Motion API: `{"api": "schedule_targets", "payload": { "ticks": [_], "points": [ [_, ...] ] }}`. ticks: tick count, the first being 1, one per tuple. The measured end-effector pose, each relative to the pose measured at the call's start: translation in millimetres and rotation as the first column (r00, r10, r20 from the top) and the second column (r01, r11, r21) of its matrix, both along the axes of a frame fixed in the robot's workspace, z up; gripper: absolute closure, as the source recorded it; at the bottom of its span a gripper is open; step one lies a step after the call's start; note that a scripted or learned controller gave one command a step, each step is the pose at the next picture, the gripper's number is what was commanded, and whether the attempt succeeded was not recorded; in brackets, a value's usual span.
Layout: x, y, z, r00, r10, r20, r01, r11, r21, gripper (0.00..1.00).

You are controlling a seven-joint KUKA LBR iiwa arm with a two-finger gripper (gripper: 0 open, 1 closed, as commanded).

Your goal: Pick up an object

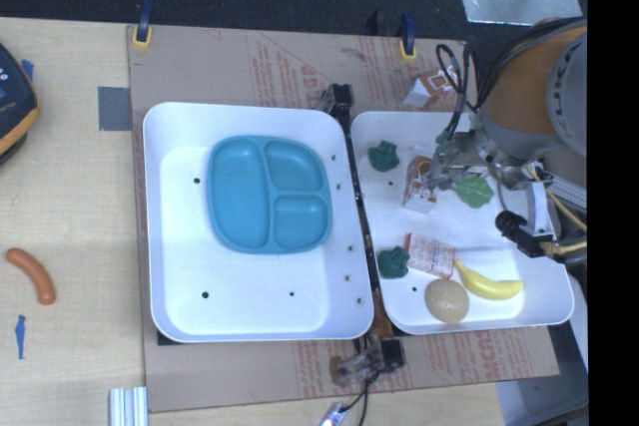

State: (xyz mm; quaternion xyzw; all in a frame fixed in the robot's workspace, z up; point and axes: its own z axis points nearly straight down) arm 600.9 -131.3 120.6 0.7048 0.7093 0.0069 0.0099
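The right bin [519, 314] holds several small objects. Among them are a dark green lump [382, 156] at the back left, a second dark green lump [393, 261] near the left wall, a red-and-white packet [419, 183], a light green piece [475, 191], another packet [431, 256], a yellow banana [488, 283] and a beige ball [446, 300]. My gripper [451, 160] hangs low over the back middle of this bin, between the first packet and the light green piece. The wrist hides its tips.
The left bin [170, 304] holds a blue divided plate [270, 194]. On the bench to the left lie an orange sausage [32, 274] and a yellow-black device [12, 100]. The arm's grey and orange body [539, 95] covers the right bin's back right corner.
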Motion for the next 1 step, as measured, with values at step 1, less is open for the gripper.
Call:
{"api": "schedule_targets", "payload": {
  "ticks": [1],
  "points": [
    [-56.7,14.6,61.9,1.000,-0.005,-0.027,0.005,1.000,0.005,1.00]
  ]
}}
